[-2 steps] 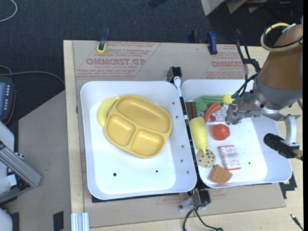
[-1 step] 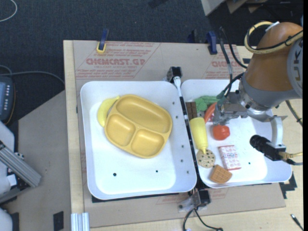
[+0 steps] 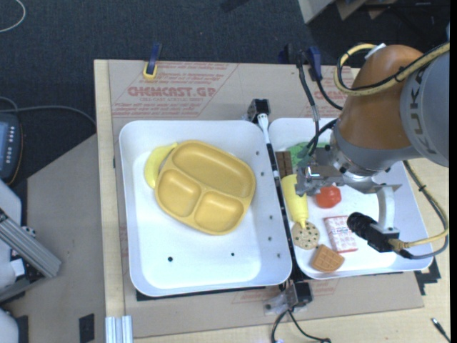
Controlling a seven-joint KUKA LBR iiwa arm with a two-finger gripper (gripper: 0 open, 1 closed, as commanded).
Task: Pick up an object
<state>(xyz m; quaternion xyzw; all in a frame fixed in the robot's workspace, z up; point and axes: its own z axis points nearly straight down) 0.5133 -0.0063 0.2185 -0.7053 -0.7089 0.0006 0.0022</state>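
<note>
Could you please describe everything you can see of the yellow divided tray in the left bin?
The yellow divided tray looks like smooth moulded plastic, with one large compartment and two smaller ones, all facing up. It lies flat and turned at an angle on the floor of the left bin, towards the far side. A paler yellow piece peeks out from under its left edge, touching it.

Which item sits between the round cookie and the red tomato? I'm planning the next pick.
In the camera view, the lower end of the yellow corn cob lies between the cookie and the tomato; otherwise bare white bin floor.
</note>
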